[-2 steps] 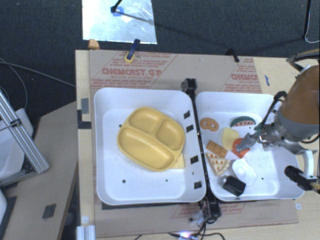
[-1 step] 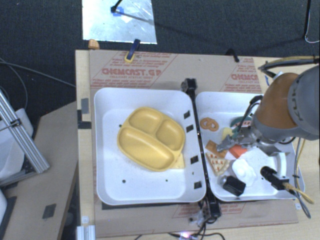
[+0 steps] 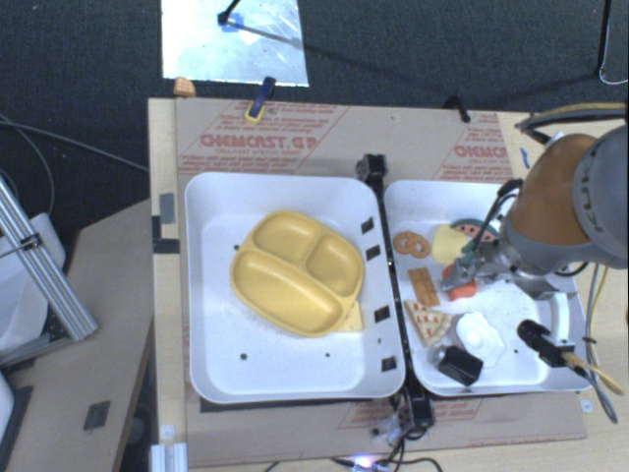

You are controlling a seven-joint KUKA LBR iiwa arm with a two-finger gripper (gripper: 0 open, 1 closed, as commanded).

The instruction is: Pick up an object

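Even overhead light is illuminating the scene brightly. The two white bins (image 3: 295, 190) are reflecting strongly, verging on overexposed. A silvery sheet (image 3: 236, 28) at the top is throwing mottled glare. Shadows are falling soft and short beneath the yellow tray (image 3: 295, 273). The dark floor (image 3: 79, 57) is rendering grainy. Fine detail is appearing slightly soft throughout.

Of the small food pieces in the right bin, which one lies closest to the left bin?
The pretzel: round with holes, it lies nearest the divider, left of the cracker and the waffle wedge.
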